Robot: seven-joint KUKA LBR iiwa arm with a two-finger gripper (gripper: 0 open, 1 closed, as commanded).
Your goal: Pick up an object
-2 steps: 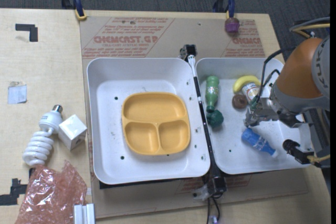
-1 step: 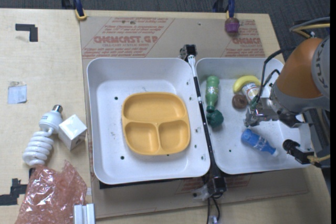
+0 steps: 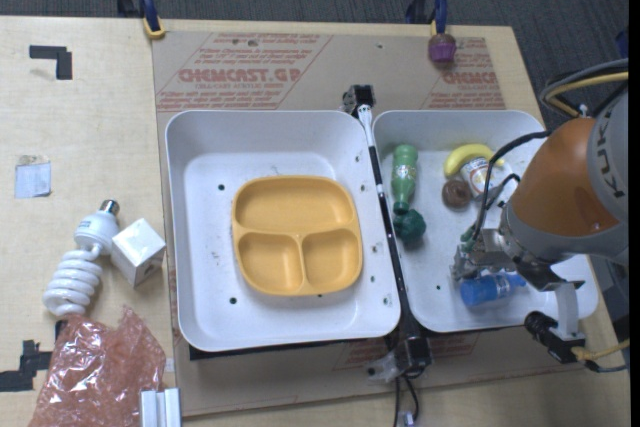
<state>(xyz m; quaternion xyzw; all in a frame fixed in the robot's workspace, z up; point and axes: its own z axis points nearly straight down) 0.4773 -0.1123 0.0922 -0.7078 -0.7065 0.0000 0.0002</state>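
In the right bin (image 3: 432, 305) lie a green bottle (image 3: 403, 173), a dark green round object (image 3: 409, 227), a yellow banana (image 3: 467, 157), a brown ring-shaped piece (image 3: 456, 193), a small jar (image 3: 484, 174) and a blue object (image 3: 484, 290). My gripper (image 3: 472, 260) hangs low in this bin, just above the blue object. The wrist and orange band cover most of it.
The left bin (image 3: 200, 245) holds a yellow divided plate (image 3: 297, 235). Left of the bins lie a spiral light bulb (image 3: 78, 267), a white cube (image 3: 138, 250) and a crumpled pink bag (image 3: 95, 370). A purple item (image 3: 442, 46) sits by the far clamp.
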